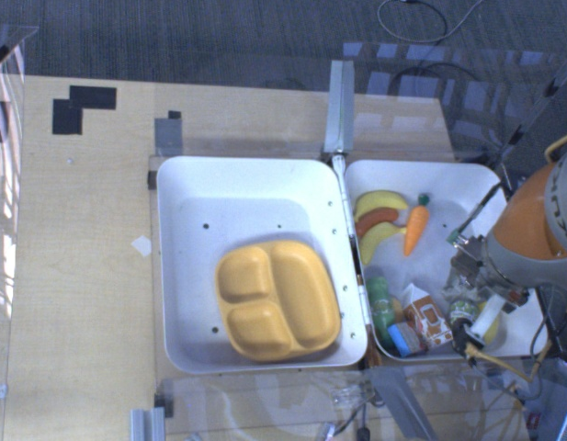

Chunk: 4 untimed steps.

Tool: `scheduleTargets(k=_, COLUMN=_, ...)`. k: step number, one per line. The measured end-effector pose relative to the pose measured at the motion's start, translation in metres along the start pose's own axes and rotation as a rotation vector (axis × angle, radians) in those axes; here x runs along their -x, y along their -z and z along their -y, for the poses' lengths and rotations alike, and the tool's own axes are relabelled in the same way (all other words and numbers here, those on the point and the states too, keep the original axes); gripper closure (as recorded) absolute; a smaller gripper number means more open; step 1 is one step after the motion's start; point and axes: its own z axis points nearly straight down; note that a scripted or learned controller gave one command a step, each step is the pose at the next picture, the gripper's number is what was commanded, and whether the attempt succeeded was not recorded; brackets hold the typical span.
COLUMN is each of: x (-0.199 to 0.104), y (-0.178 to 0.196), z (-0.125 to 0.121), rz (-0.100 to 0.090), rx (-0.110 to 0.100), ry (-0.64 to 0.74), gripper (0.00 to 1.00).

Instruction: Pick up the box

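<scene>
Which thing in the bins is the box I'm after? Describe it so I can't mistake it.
Look in the right bin, at its near edge, just left of the pincer. The box is a small orange and white carton, lying tilted. Its neighbours differ: a green bottle to its left, and a carrot farther back.

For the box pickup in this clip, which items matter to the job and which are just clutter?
Belongs to the job:
- box, front of the right bin
- gripper, low beside the box

Just lying about:
- carrot
- banana
- green bottle
- yellow divided tray in the left bin
</scene>
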Motion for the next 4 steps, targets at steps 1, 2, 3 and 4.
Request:
scheduleTargets(k=1, x=0.018, y=-0.001, z=-0.014, rz=-0.003, rx=-0.009, ry=-0.255, gripper=1.0)
scheduleTargets(k=2, x=0.031, y=0.0, z=-0.029, rz=-0.012, rx=-0.025, ry=-0.565, gripper=1.0)
scheduleTargets(k=3, x=-0.045, y=0.001, z=0.035, rz=-0.005, rx=-0.007, ry=-0.674, gripper=1.0)
scheduleTargets(k=4, x=-0.142, y=0.095, z=0.017, rz=0.008, rx=-0.015, ry=-0.55, gripper=1.0)
